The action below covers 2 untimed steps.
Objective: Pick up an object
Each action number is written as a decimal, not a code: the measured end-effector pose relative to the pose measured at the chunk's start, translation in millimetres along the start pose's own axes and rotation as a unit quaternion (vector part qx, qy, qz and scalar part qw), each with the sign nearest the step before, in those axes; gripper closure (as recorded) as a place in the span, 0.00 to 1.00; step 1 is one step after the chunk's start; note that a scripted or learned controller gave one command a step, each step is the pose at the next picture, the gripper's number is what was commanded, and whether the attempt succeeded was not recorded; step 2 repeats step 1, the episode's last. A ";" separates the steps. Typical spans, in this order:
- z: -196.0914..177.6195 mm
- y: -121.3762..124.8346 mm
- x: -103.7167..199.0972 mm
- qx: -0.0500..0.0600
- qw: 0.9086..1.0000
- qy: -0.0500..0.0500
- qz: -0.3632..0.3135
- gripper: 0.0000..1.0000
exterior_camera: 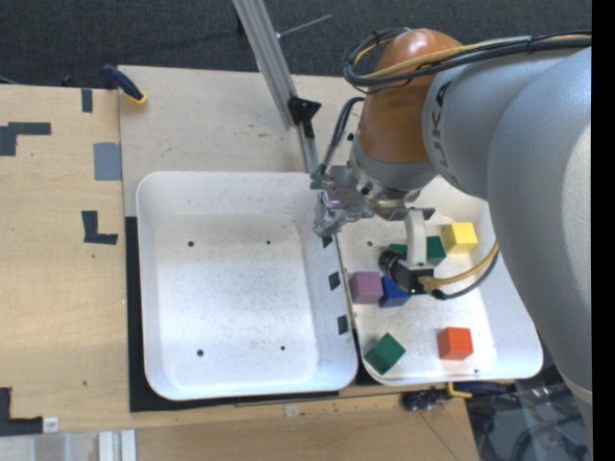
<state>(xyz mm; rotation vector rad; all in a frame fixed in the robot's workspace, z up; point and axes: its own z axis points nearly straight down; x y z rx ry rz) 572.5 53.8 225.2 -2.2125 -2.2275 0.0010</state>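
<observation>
**Camera view.** The grey arm reaches in from the right. Its end effector point(330, 211) hangs low over the far end of the seam where the shallow white left bin point(231, 286) meets the shallow white right bin point(420, 361). Both bins sit on the pale wooden desk point(202, 113). Nothing is seen in its grip. I cannot tell whether it is set wide or narrow, because it is small, dark and crowded by wrist hardware.

- **Candidates:** all lie in the right bin.
  - Small purple cube point(365, 286), touching a blue cube point(392, 296). This pair is nearest the end effector.
  - Yellow cube point(462, 235), with a green block point(435, 251) just beside it.
  - Dark green cube point(385, 352) and orange cube point(455, 343), near the front rim and apart from each other.
- **Step, as I judge it:** approach, with no pick made yet.
- **Next move:** settle on one cube, centre over it, then descend.
  - The purple and blue cubes touch, so a grasp there could catch or shove both.
  - The dark green and orange cubes stand free and look the easier targets.
- **Hidden:** the arm's bulk covers the right bin's far and right-hand parts, so I cannot say what lies there. The green block by the yellow cube is partly covered.
</observation>
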 end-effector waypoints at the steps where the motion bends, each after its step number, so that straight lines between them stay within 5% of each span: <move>1: -10.0 20.0 45.1 -0.001 1.000 0.000 0.000 1.00; 2: -10.0 20.0 45.1 -0.001 1.000 0.000 0.000 1.00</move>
